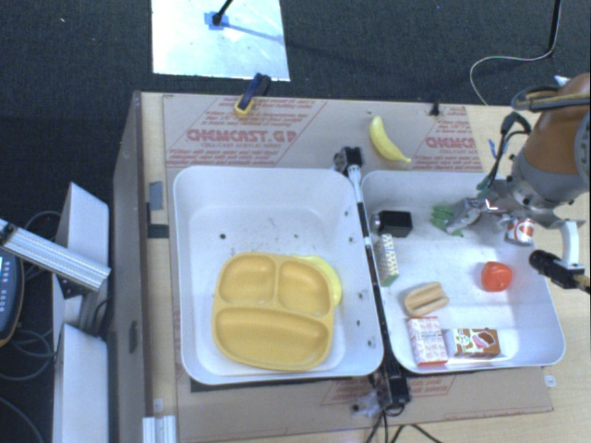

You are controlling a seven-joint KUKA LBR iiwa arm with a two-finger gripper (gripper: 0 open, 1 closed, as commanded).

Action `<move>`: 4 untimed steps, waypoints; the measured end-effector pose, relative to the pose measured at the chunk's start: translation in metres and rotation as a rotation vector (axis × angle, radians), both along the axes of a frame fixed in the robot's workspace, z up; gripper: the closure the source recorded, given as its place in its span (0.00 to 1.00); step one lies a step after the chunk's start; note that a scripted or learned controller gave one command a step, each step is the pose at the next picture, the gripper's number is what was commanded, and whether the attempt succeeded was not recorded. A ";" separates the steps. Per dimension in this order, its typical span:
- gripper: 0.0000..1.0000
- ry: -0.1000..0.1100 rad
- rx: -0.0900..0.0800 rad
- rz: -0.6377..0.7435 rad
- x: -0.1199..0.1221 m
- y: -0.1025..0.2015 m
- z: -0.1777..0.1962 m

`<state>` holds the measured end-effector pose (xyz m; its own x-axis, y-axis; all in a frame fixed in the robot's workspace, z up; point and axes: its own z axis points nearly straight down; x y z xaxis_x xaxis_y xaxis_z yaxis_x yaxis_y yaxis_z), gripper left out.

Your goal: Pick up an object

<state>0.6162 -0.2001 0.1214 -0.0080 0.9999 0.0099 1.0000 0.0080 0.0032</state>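
Note:
The right bin (540,340) holds a green leafy toy (449,216), a small black box (395,221), a clear speckled tube (387,257), a hot-dog bun (425,298), a red tomato (496,276), a red-and-white carton (427,341) and a brown packet (476,342). My gripper (488,205) reaches in from the right at the bin's far right part. Its tip sits just right of the green toy, close to it or touching. The wrist partly hides a small red-and-white item (522,233).
The left bin (199,201) carries a yellow divided plate (273,309). A banana (389,143) lies on the bench behind the right bin. A yellow-and-blue tool (250,94) rests at the bench's far edge. Cables hang near the arm (557,143).

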 end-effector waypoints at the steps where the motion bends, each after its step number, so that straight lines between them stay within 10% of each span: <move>1: 0.00 0.001 -0.010 -0.003 0.053 0.018 -0.036; 2: 1.00 -0.004 -0.013 0.000 0.055 0.018 -0.024; 4: 1.00 -0.001 -0.009 -0.002 0.021 0.135 0.064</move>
